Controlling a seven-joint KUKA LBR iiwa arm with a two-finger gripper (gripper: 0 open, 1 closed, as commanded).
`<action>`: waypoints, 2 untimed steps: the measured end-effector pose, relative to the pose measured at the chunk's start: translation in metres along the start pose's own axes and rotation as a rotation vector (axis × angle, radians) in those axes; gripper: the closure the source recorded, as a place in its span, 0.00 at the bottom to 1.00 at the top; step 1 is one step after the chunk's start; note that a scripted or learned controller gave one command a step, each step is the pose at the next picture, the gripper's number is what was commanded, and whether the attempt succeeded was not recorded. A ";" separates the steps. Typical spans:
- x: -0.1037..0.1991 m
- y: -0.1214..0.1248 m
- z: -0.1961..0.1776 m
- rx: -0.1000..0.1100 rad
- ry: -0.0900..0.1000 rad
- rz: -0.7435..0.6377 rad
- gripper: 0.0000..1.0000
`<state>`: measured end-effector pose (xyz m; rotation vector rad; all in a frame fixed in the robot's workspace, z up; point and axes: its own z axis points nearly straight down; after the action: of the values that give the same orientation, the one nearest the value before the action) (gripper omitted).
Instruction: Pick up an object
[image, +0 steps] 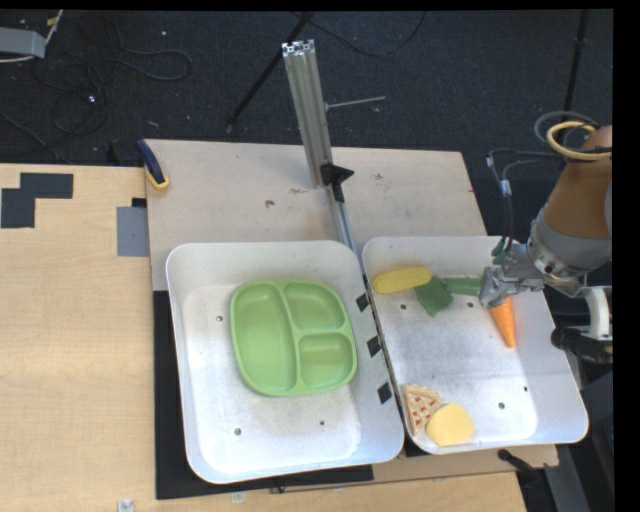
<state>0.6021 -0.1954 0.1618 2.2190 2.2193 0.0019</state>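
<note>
Carrot (504, 322), orange, tapered, lies beneath jaws (497, 287).

This is a robot lab or test room, not a home; the signs are many. A grey arm (572, 215) with an orange band reaches in over a plain wooden desk (70, 330); two shallow white bins (200, 420) stand side by side on a black mat; a bare metal pole (310, 115) rises behind them. Loose black cables (120, 60) lie on the dark carpet floor (420, 70). The things in the bins are toys: a plastic carrot (504, 322), a yellow corn (402, 279), a green divided plate (294, 336); they look like test objects.
</note>
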 end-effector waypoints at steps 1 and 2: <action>-0.005 0.004 -0.062 -0.001 0.000 -0.001 1.00; 0.000 -0.004 -0.117 -0.001 0.000 -0.002 1.00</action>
<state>0.5982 -0.1957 0.2787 2.2169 2.2208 0.0030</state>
